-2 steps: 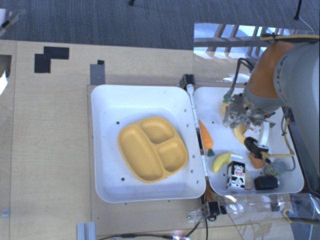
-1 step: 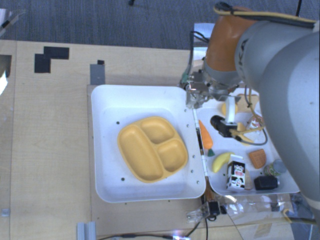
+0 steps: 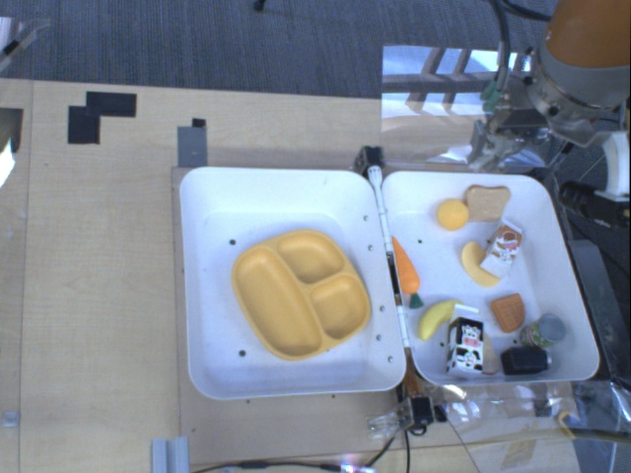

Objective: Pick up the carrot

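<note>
The carrot (image 3: pixel 404 267) is orange with a green top and lies along the left wall of the right bin (image 3: pixel 552 215), next to the divider between the bins. My gripper (image 3: pixel 490 136) hangs above the back edge of the right bin, well up and to the right of the carrot. Nothing shows between its fingers.
The right bin also holds a yellow ball (image 3: pixel 453 214), a bread slice (image 3: pixel 486 202), a small carton (image 3: pixel 504 245), a banana (image 3: pixel 435 317), a cow-print carton (image 3: pixel 466 346), a cookie (image 3: pixel 508 311) and dark items at the front right. A yellow divided plate (image 3: pixel 299 292) sits in the left bin (image 3: pixel 212 215).
</note>
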Controlling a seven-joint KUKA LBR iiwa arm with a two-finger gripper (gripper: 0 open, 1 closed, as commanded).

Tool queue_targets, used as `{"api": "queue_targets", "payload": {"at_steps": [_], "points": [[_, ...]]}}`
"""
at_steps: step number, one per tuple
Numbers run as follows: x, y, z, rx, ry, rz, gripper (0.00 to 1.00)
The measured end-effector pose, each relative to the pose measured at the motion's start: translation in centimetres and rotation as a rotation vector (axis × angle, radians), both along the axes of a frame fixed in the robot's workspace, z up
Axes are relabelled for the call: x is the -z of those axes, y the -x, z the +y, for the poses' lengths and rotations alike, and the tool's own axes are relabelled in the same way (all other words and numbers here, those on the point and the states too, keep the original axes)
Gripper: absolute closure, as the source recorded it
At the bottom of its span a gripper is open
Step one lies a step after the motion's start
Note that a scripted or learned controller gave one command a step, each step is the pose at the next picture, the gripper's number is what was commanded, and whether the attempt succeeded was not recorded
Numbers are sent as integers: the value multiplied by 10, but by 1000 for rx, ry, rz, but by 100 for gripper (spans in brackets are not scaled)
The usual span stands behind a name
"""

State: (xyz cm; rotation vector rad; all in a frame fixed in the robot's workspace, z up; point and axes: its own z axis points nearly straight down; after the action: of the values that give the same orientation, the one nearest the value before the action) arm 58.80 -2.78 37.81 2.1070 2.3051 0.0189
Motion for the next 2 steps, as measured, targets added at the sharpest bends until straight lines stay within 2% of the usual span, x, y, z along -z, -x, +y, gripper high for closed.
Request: {"api": "queue_targets", "payload": {"at_steps": [1, 2], "points": [[6, 1, 3, -3, -2, 11, 0], [196, 14, -5, 35, -4, 30, 0]]}}
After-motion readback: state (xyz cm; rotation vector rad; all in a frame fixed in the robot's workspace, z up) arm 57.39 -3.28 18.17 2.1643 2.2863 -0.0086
